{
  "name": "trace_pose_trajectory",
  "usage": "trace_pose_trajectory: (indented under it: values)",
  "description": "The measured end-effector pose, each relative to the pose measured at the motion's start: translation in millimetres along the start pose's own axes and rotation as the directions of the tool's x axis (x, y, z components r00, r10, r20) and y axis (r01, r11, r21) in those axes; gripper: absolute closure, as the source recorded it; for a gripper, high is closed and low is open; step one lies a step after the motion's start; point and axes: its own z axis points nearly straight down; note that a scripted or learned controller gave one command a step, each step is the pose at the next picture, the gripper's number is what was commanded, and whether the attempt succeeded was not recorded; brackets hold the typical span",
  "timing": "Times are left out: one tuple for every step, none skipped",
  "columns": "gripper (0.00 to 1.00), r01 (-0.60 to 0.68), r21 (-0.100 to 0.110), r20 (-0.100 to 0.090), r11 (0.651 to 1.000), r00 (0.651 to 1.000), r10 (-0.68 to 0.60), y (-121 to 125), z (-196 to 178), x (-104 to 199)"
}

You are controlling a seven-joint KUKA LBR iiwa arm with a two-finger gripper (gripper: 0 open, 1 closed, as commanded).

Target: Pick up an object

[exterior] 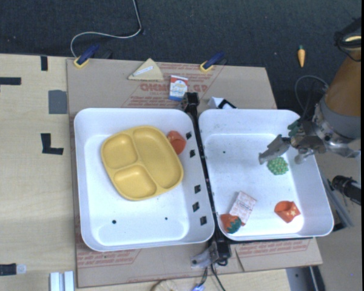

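At right of frame the gripper [286, 150] hangs with fingers spread wide just above the green ball [278, 166] in the right bin [230, 123], gripping nothing, so the pick remains undone.

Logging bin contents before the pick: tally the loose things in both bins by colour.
Yellow: 1, the divided plate
Orange: 2, one by the plate, one in the right bin
Green: 1, the ball
White packet: 1
Total: 5

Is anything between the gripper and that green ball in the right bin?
Nothing visible. The gripper hangs just above the green ball in the right bin, with no other object between them.
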Motion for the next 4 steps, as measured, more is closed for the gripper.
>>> trace_pose_trajectory:
  values:
    - [0.0, -0.003, 0.002, 0.001, 1.0, 1.0, 0.003, -12, 70, -87]
    - [0.0, 0.001, -0.013, 0.006, 1.0, 1.0, -0.001, 76, 168, -82]
    - [0.0, -0.002, -0.005, 0.003, 1.0, 1.0, 0.002, 11, 185, -89]
    - [0.0, 0.001, -0.009, 0.003, 1.0, 1.0, -0.001, 63, 184, -42]
